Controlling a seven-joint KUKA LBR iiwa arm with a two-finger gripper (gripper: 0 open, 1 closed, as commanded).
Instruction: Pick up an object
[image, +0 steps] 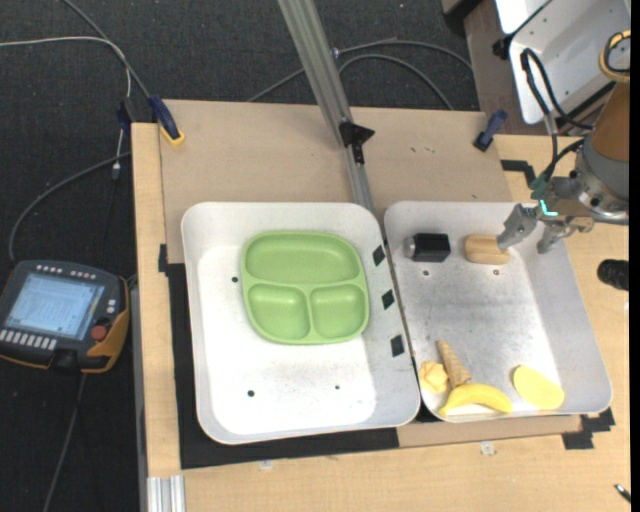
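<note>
Over the far right corner of the right bin (585, 330) hangs my claw (533, 235), its two fingers spread apart with nothing between them. Just left of it lies a tan wooden block (487, 250), and left of that a small black block (430, 246). Near me sit a banana (476, 400), a yellow round piece (537, 388) and a cone (452, 362). A green divided plate (303, 286) fills the left bin (215, 400).

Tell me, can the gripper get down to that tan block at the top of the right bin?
Probably yes. The gripper sits just right of the tan block, fingers apart, with nothing between them. The black block lies on the far side, apart from it.
</note>
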